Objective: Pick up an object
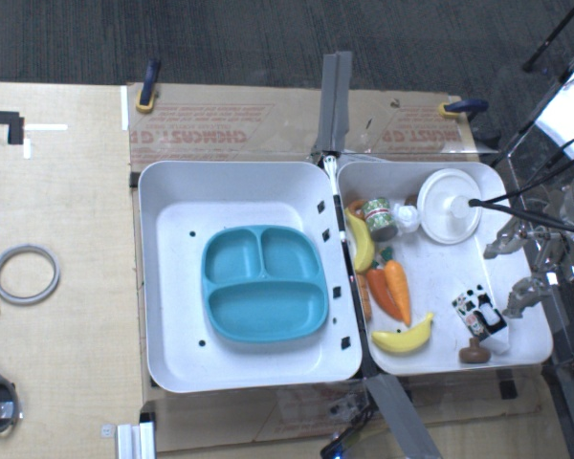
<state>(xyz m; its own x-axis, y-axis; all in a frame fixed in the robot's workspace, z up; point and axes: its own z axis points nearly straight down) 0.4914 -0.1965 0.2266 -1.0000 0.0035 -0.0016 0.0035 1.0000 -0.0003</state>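
The small black-and-white patterned object [478,312] lies on the floor of the right white bin [430,360], just beside the gripper [513,273], a little to its left in the camera view and nearer the bin's front edge. It is apart from the gripper. The two-finger metal gripper reaches over the bin's right rim with its fingers [502,246] spread, and bare bin floor shows between them.

A small brown rounded object [474,354] sits beyond the patterned one, further toward the front edge. A yellow banana [403,337] lies to the gripper's left near the front wall. Two orange carrots [390,291] lie further left, with a second yellow banana [362,242] behind them. A round white dish [450,206] rests to the gripper's upper left, near the back wall, and a small green-labelled can [381,218] is just beside it. Well apart from the gripper, the left white bin [163,256] holds a blue divided plastic plate [265,283].
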